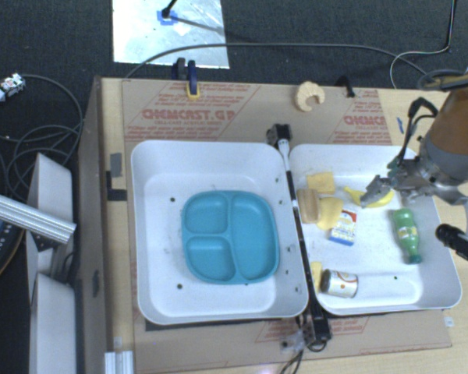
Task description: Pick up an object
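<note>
Grey claw seemingly touching banana

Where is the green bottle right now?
The green bottle lies in the right bin, toward its right side, just below the gripper and right of the small carton.

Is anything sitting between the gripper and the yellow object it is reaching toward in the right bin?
Nothing visible does. The gripper sits right at the yellow object, at that object's left end in the right bin. The green bottle lies below it and the small carton to the lower left, both off the path.
</note>
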`<act>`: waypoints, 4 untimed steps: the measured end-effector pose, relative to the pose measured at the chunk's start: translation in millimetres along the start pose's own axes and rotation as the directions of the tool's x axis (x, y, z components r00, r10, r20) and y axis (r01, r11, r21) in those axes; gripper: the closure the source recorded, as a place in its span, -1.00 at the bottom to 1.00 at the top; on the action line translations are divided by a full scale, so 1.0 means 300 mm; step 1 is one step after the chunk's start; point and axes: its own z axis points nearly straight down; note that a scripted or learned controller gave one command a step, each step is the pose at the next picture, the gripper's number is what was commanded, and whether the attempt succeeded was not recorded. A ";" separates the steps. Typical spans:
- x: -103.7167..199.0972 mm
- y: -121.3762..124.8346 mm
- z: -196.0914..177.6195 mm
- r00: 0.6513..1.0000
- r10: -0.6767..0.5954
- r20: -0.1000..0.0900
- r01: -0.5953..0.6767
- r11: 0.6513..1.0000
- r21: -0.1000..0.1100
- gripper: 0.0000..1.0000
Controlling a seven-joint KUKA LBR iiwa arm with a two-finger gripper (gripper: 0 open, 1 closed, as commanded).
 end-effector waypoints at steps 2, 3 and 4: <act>0.074 0.033 0.320 1.000 -0.001 -0.001 0.001 1.000 -0.010 -1.00; -0.021 -0.082 0.319 1.000 0.001 0.000 -0.001 1.000 -0.012 -1.00; 0.088 0.053 0.324 1.000 0.001 0.002 -0.001 1.000 -0.010 -1.00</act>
